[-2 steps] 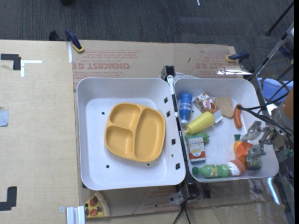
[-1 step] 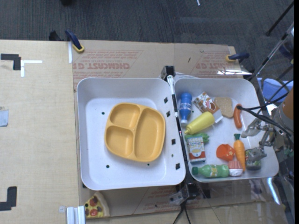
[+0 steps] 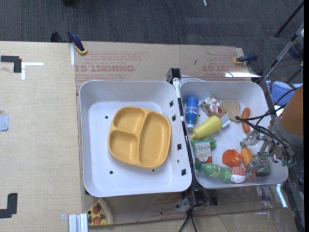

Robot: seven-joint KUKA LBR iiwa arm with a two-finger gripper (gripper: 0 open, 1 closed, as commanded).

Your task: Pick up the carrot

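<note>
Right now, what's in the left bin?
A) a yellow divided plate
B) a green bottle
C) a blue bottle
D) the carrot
A: the yellow divided plate lies in the left bin; the blue bottle and green bottle lie in the right bin.

A robotics lab: a cardboard-covered bench [image 3: 125, 62] clamped at its edges, two white bins [image 3: 91, 144], cabling, and grey carpet [image 3: 145, 8].

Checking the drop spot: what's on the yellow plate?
Nothing lies in the plate's three compartments; it sits in the left bin. The bin floor under it is covered.
</note>
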